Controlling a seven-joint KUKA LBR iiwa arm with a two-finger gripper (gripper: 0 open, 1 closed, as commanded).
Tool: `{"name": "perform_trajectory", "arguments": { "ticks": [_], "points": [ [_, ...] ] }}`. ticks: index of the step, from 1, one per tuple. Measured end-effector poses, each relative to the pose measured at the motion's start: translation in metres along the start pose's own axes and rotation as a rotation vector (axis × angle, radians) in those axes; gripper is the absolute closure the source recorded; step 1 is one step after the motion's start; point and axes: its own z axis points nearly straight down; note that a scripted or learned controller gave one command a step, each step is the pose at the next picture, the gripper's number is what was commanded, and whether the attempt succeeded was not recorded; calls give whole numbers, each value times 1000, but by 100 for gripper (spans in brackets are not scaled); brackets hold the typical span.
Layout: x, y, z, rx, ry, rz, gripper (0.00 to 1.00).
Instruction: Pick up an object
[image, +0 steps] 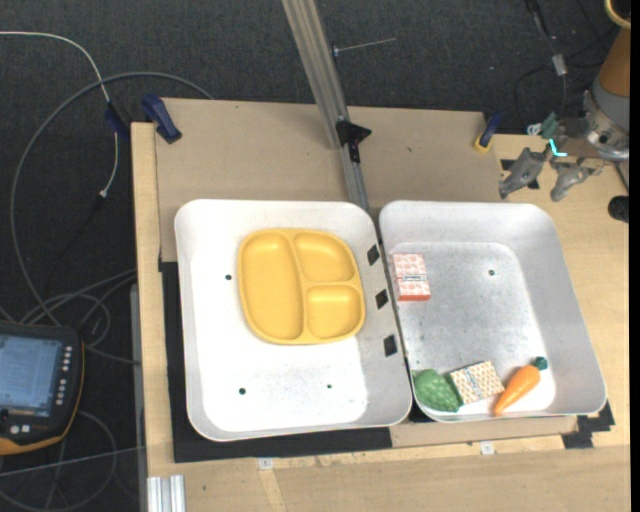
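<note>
My gripper hangs above the bench just beyond the far right corner of the right bin, its two grey fingers spread apart with nothing between them. In the right bin a small pink and white box lies near the left wall. Along the near edge lie a green leafy toy, a patterned tan packet and an orange toy carrot. All of these sit well below and apart from the gripper.
The left bin holds a yellow divided plate. A metal pole slants up from the gap between the bins. Blue clamps grip the bench's far edge. A tablet lies at the left on the floor.
</note>
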Motion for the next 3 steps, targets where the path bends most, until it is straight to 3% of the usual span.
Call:
{"name": "perform_trajectory", "arguments": {
  "ticks": [2, 3],
  "points": [
    [0, -2, 123, 5, 1, 0, 0],
    [0, -2, 158, 3, 0, 0, 0]
  ]
}}
